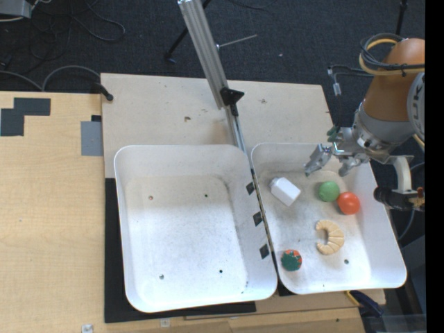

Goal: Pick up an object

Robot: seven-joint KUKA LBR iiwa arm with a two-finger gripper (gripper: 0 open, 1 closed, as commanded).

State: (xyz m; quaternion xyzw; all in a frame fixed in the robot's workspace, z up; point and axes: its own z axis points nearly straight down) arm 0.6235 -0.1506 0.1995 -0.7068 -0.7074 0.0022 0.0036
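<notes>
Small green-and-red ball [291,260] sits at right bin [388,272] front edge; croissant-shaped piece [330,236], red ball [349,203], green ball [329,191], white block [285,191] scattered behind. Gripper [334,159] hovers above green ball, fingers spread, grasping nothing, apparently poised for descent.

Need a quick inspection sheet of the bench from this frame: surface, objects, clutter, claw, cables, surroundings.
Surface: two white bins side by side, left bin and right bin, on a wooden bench.
Job's things: in the right bin, white block, green ball, orange ball, tan curved piece, green-and-red ball.
Clutter: nothing seen.
Claw: claw over the right bin's far edge, above the green ball, holding nothing.
Cables: yellow and black loops atop the arm.
Surroundings: slanted aluminium rail, dark floor.
</notes>
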